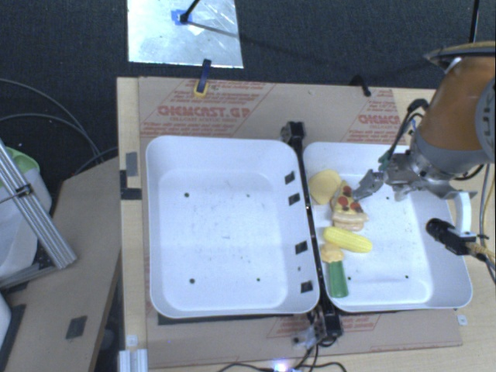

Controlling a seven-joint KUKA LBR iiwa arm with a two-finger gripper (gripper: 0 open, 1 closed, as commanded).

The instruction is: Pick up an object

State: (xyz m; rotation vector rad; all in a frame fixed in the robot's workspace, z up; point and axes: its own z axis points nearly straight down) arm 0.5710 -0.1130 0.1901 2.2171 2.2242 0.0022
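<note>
Over the right bin (446, 281), my gripper (366, 186) hangs just beside the pizza toy (346, 202); whether my fingers are apart I cannot tell. Advice: centre over the pizza toy, descend vertically, avoid nudging the corn (349, 241), then clamp.

- My arm (457, 122) runs off the right edge, so its upper part is cut away.
- My hand (369, 184) is too small and dim to tell how its tips stand.
- The toy food (346, 211) in the right bin (434, 285) overlaps; the pieces underneath are partly hidden.
</note>
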